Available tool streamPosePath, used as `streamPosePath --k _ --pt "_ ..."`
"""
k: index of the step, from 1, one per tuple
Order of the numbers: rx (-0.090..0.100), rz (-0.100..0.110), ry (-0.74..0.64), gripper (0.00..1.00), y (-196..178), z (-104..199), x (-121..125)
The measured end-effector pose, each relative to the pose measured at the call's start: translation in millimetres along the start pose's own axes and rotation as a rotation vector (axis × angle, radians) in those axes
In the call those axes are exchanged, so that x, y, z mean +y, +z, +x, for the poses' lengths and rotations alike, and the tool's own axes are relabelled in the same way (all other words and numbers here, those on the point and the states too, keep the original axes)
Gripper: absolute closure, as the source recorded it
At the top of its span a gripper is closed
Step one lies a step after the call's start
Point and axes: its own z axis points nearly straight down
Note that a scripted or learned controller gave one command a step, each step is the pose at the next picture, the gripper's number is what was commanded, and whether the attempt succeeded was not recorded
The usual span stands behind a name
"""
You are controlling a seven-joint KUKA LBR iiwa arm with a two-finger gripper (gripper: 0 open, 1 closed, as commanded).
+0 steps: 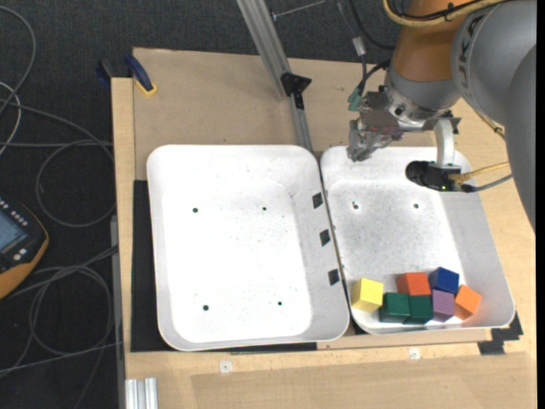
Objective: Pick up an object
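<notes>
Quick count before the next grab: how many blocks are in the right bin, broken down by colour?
Blocks in the right bin, clustered at its near edge:
yellow block: 1
green blocks: 2
red block: 1
blue block: 1
purple block: 1
orange block: 1
Total: 7

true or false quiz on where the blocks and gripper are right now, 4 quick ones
1. All the blocks sit in the right bin. True.
2. The yellow block is at the right end of the cluster. False: it is at the left end; the orange block is rightmost.
3. The gripper is over the blocks. False: it is at the right bin's far rim, apart from them.
4. The blocks lie along the near wall. True.
</notes>
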Motion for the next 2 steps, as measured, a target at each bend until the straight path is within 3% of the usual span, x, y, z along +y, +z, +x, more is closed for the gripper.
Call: streamPosePath --k 2 --pt "0.0 -0.003 -0.001 1.0 -7.4 111.3 7.9"
